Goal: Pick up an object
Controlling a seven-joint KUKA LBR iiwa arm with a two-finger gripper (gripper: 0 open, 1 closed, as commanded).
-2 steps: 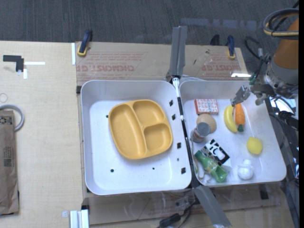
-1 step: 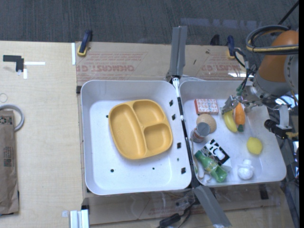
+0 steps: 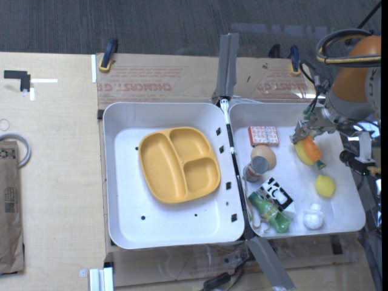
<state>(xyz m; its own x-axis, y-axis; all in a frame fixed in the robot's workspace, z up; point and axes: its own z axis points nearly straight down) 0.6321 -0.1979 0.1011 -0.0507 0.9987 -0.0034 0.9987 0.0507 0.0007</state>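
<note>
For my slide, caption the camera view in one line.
KUKA arm's gripper hovers over an orange-and-yellow toy in the right bin; a yellow divided plate fills the left.

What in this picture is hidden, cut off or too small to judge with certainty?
- Gripper, camera view: the wrist above covers its fingers, so their state is unclear.
- Orange-yellow object: whether it touches the gripper cannot be told.
- Small box: print too small to read.
- Green bottle: label partly behind the black-white card.
</note>
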